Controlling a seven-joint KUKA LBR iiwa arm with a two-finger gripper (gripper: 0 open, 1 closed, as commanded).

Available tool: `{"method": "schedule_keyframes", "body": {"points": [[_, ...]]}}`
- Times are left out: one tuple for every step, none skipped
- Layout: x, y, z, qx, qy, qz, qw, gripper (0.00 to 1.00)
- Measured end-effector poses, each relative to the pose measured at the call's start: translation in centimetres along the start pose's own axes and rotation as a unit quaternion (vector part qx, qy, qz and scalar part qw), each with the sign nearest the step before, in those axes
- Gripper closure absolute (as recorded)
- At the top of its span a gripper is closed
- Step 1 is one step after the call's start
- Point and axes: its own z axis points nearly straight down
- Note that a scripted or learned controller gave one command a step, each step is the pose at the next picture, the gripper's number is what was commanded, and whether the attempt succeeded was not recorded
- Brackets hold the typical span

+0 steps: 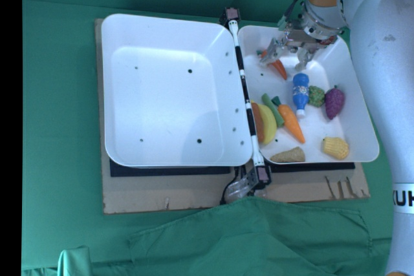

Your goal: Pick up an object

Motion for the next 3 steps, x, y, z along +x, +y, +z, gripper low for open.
{"method": "schedule_keyframes", "body": {"points": [[-0.19,-0.35,-1.15,0.003,0.002,0.004,1.0,1.0],[-0.24,-0.3,-1.2,0.002,0.001,0.004,1.0,0.0],[-0.24,-0.3,-1.2,0.002,0.001,0.004,1.0,0.0]]}}
